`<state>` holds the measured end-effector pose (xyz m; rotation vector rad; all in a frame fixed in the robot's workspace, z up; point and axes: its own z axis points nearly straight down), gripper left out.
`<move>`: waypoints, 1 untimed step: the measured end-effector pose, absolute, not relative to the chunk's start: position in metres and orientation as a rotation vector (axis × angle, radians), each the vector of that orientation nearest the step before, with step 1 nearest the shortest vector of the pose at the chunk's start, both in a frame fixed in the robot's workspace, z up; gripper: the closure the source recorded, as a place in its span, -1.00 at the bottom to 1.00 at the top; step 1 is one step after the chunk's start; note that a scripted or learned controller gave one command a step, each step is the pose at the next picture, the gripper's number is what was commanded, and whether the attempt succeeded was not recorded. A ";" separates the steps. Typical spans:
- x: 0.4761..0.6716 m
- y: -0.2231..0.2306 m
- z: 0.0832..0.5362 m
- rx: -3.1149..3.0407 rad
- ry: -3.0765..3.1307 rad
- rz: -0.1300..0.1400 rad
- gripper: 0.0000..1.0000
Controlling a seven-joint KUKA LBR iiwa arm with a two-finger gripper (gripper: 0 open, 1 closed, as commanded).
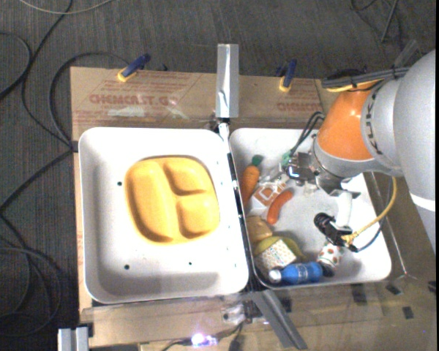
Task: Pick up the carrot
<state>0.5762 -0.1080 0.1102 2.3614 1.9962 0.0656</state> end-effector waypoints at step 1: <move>0.540 -0.107 0.110 2.440 1.895 0.075 -1.00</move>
